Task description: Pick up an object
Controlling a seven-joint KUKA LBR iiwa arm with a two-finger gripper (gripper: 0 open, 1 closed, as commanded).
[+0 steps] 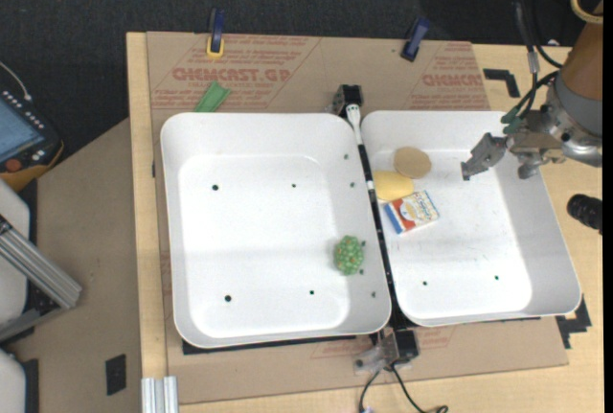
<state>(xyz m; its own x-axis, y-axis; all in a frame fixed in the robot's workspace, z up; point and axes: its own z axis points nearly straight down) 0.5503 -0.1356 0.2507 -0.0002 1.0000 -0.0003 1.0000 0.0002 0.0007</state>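
In the right bin lie a tan round disc, a yellow lump just below it, and a small white packet with red and blue print. A green knobbly ball rests in the left bin near its right wall. My gripper hangs over the upper right part of the right bin, to the right of the tan disc and apart from it. Its two dark fingers stand spread, open, with nothing between them.
The bins sit on a cardboard sheet held by blue clamps at the back. A green scrap lies on the cardboard behind the left bin. Cables hang near the arm at the right.
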